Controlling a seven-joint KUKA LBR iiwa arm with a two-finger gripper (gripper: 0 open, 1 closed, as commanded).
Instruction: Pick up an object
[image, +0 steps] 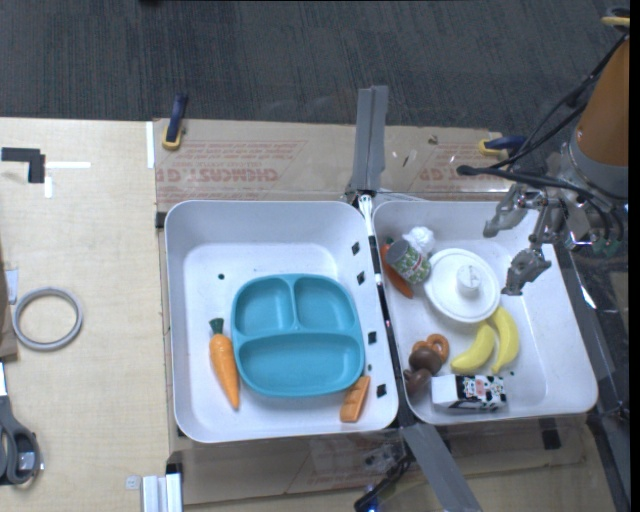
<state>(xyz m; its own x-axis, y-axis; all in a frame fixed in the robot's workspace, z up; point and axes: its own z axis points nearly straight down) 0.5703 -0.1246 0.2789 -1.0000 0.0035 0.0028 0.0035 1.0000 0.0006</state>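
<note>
While the arm reaches in from the right, its gripper hangs over the upper right part of the right bin, just beside a white lid that lies near the bin's middle. Two metal fingers show, set apart from each other with nothing between them, so the gripper is spread and carries nothing. Left of the lid, touching its edge, lies a small bottle with a green label and a white cap, and under it something red-orange pokes out along the bin's left wall. Below the lid a banana curves down toward the bin's front, and just beside its lower end sits a brown pretzel-shaped toy. At the front of that bin lies a small white carton with black patches, close under the banana. Across the divider, the left bin holds a blue divided plate in its middle. A carrot lies left of the plate, near its edge, with its green top pointing up the view. Another small orange piece leans at the plate's lower right corner. On the bench, well left of the bins, rests a grey ring.
</note>
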